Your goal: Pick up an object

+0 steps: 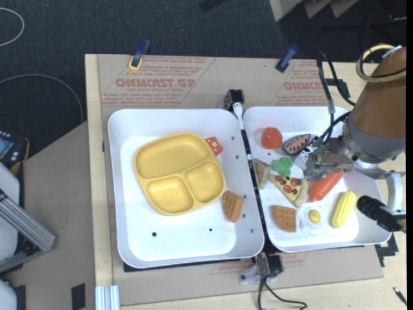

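Observation:
My gripper (324,165) hangs low over the middle of the right bin (284,116), at the end of the grey and orange arm (381,115). Just below it lies an orange carrot (324,185), tilted, its upper end touching or under the gripper. Around it are a yellow corn cob (343,209), a fried egg (313,217), a pizza slice (288,186), a green piece (282,166), a watermelon slice (297,144) and a red tomato (271,137). Whether anything sits in the gripper is hidden.
A toast piece (284,217) and a tan wedge (261,172) lie by the right bin's left wall. The left bin (129,225) bears a yellow divided plate (179,172), a small red piece (214,146) and a brown pastry (233,206). Cables run along the bench's right side.

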